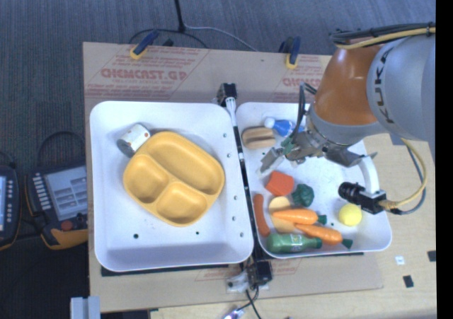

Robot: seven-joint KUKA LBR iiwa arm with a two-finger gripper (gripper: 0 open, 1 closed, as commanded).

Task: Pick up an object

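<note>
Orange pepper piece: lies in the right bin, close to its left wall, top face fully in view. Smooth, blocky, plastic look.

Gripper: hangs just up-left of the pepper. Open or closed cannot be told, because the wrist overlaps it from this angle. The grey arm with its orange band hides the bin corner up-right of the pepper.

Hard to read: a small blue piece above the pepper is half behind the gripper, shape unclear. A green bottle-like piece, lowest below the pepper, is partly covered by carrots.

Near the pepper:
- dark green knobbly lump, touching its right side
- pale yellow rounded piece, just below
- red sausage shape, below-left along the bin wall
- carrot and second carrot, below, lying crosswise
- yellow ball, down-right, apart from the heap
- tan bun, up-left, beyond the gripper

Well left of the pepper, in the left bin: a glossy yellow plate with three compartments. A grey-white cylinder lies at its upper-left rim.
</note>
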